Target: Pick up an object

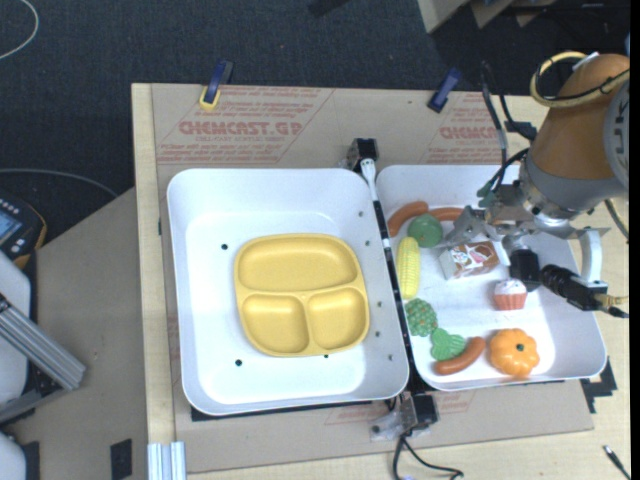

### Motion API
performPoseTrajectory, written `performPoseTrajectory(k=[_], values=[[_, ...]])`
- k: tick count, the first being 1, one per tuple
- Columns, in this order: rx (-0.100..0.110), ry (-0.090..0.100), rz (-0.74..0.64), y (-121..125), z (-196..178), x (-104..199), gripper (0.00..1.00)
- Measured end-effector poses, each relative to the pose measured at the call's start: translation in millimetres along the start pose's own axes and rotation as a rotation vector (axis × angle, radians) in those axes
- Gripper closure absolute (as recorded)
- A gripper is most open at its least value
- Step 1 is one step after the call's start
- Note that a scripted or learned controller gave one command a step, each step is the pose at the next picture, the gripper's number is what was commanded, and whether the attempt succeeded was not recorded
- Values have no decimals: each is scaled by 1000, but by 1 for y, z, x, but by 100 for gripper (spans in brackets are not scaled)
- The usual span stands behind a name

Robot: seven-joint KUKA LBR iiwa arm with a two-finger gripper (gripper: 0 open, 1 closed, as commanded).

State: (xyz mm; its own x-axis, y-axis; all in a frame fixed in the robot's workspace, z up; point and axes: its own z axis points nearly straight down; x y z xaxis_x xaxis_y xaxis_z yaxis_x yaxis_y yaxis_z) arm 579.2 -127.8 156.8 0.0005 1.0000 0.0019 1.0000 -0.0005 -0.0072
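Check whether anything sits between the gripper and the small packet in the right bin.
Nothing visible does. The gripper hangs right over the packet in the right bin. The nearest neighbours lie to the sides: the green ball toward the left bin, the cupcake toward the near rim.

light: bright, even, overhead | shadows: soft (faint) | glare: mild on white bins (200, 298) | focus: slightly soft

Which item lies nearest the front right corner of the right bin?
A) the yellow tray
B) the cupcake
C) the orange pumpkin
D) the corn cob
C: the orange pumpkin sits by the front right corner of the right bin, with the cupcake farther back and the corn cob along the bin's left edge.
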Motion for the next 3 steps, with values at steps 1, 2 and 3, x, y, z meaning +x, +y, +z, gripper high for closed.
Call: performPoseTrajectory(k=[1,2,3], values=[[-18,-11,1,1,55,-5,0],[-27,-13,2,8,58,-10,0],[-46,-16,1,13,42,-10,100]])
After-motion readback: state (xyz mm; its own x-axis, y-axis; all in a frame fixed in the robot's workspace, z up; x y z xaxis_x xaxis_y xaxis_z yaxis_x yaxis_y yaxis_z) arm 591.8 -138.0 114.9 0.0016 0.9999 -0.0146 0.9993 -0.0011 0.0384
